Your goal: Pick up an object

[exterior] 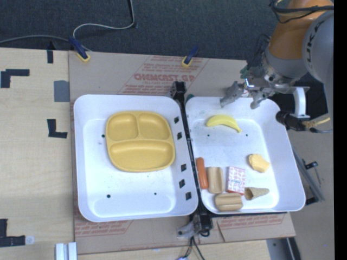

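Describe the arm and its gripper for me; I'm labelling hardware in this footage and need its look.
The arm is grey, rounded and bulky, with a glossy orange band above the wrist. Thin dark cables loop over the top of that band. Below it sits a cluttered metallic wrist block, and the gripper ends in two slim grey fingers. A white bracket with a black part juts beside it.

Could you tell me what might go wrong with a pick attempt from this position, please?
The gripper hangs over the right bin's far rim, so a straight descent could strike the rim rather than the banana. The curved banana may slip out of a two-finger pinch. In the near corner, the carrot, bread roll and pink packet crowd together, leaving little finger room.
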You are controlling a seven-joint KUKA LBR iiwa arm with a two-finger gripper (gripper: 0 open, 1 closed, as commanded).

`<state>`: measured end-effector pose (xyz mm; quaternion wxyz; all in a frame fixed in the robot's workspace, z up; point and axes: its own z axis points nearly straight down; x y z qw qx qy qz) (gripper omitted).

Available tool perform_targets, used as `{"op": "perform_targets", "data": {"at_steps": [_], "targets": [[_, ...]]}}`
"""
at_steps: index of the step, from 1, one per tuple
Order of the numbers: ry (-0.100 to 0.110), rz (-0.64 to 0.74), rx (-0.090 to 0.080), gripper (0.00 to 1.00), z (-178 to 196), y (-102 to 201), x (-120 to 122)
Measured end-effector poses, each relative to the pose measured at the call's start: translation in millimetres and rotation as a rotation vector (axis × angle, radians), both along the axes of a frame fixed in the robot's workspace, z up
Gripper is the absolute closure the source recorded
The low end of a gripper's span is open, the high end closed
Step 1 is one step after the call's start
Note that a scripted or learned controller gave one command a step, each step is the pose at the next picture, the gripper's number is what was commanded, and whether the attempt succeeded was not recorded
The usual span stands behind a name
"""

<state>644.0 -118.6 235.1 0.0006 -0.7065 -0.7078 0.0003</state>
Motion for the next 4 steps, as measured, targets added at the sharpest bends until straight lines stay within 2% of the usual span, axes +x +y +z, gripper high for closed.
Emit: {"op": "perform_targets", "data": {"at_steps": [1, 2, 3, 4], "targets": [[0.002, -0.001, 0.0, 0.0, -139, -11, -2], [0.001, 0.0, 0.001, 0.0, -150, -19, 25], [0.012, 0.0, -0.001, 1.0, -141, -20, 22], [0.0, 0.0, 0.0, 1.0, -51, 30, -84]]}}
